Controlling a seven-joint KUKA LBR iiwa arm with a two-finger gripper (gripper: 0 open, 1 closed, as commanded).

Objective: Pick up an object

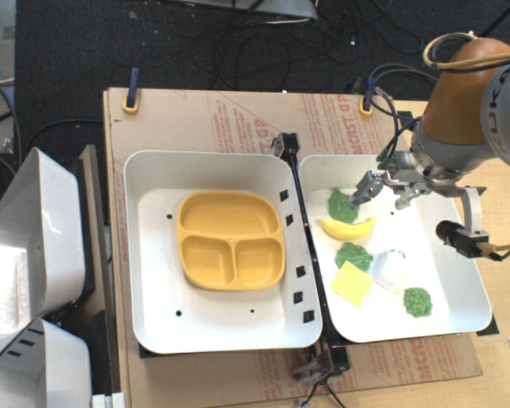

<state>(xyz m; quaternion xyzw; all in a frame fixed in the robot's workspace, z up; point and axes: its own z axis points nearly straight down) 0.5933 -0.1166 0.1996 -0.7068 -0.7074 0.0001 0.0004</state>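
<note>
The fingers [381, 191] spread wide just above the green toy [341, 204], presumably lining up a grasp. The banana [348, 227] lies just below them.

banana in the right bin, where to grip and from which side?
Grip the banana across its middle, coming straight down. It lies flat, curved, ends up-image. A green piece touches its far side and another green piece sits close in front, so clearance looks tight.

green piece [341, 204], banana [348, 227], right bin [459, 300]
</note>
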